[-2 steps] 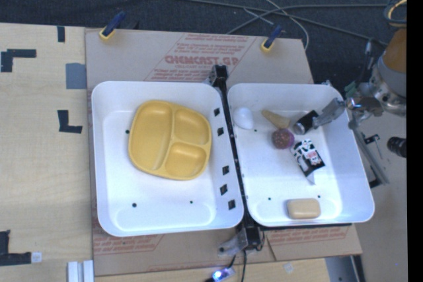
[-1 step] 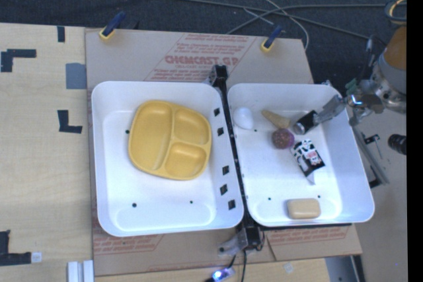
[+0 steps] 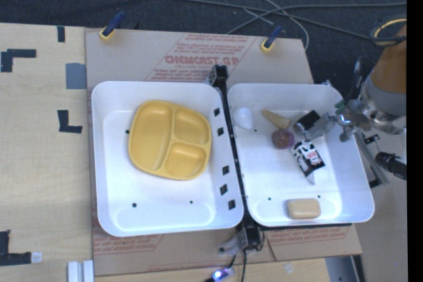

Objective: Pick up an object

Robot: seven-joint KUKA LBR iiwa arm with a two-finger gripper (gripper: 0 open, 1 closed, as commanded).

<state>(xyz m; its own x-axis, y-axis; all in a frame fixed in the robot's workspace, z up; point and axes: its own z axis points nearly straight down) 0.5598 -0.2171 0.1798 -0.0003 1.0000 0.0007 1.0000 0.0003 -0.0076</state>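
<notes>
Where the right bin (image 3: 344, 205) holds its scatter of small things, the one lying nearest my gripper (image 3: 310, 125) is a black-and-white object (image 3: 308, 158), lying flat on the bin floor just below and slightly left of my black fingertip. To its upper left rests a small round purplish item (image 3: 283, 138), and above that a tan cone-shaped piece (image 3: 276, 118) points toward the bin's centre. A white egg-like object (image 3: 244, 118) sits close to the divider between the bins, and a tan oval block (image 3: 303, 209) lies alone near the front wall. My arm (image 3: 386, 86) reaches in over the right rim, and the gripper hangs low inside the bin; whether my fingers are spread or closed I cannot tell from this slant, and nothing shows between them. In the left bin (image 3: 112, 208) a yellow divided plate (image 3: 170, 139) lies with its three compartments facing up. Both bins rest on a brown cardboard sheet (image 3: 198, 56) held by two yellow-and-blue clamps (image 3: 112, 24) at its back edge.
</notes>
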